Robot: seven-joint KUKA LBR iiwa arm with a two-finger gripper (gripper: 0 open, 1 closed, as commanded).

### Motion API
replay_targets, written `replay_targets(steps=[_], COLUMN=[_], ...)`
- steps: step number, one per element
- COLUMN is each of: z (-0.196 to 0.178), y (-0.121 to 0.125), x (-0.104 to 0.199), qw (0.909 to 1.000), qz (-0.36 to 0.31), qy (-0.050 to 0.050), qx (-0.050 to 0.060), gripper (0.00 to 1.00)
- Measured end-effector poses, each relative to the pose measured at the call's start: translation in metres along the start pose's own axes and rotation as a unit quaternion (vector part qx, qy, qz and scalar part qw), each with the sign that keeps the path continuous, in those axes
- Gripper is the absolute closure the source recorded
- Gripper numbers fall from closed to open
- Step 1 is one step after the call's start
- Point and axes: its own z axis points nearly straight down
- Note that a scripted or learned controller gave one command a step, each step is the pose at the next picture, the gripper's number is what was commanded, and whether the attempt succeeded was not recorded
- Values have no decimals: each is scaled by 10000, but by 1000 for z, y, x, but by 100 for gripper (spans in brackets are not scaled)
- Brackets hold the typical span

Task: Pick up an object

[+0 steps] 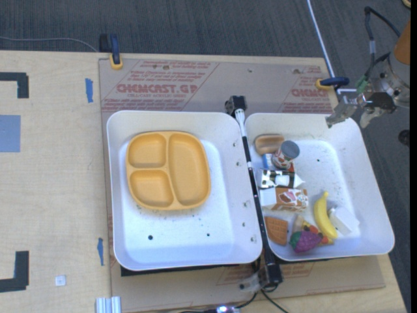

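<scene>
Left bin [124, 240] holds a yellow divided plate [168, 169]. Right bin [368, 194] carries the candidate objects, crowded along its left wall: a can [285, 154], cartons, a waffle [276, 229]; the banana [324, 216] lies freer, near centre. The tool [355, 106] hovers over the bin's far right corner, gripping nothing; whether spread or pressed together cannot be told. Best approach: descend vertically on the isolated banana, straddling its narrow width.

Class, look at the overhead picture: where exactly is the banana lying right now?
The banana lies in the right-hand bin, toward its near end, just right of the pile of toy food and above a purple bunch of grapes.
</scene>
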Motion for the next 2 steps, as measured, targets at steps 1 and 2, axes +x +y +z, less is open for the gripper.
replay_targets(steps=[1,2], z=[119,151], y=[-40,-85], x=[10,15], qw=[10000,10000], qz=[4,1], qy=[2,-3], qx=[8,-9], gripper=[0,0])
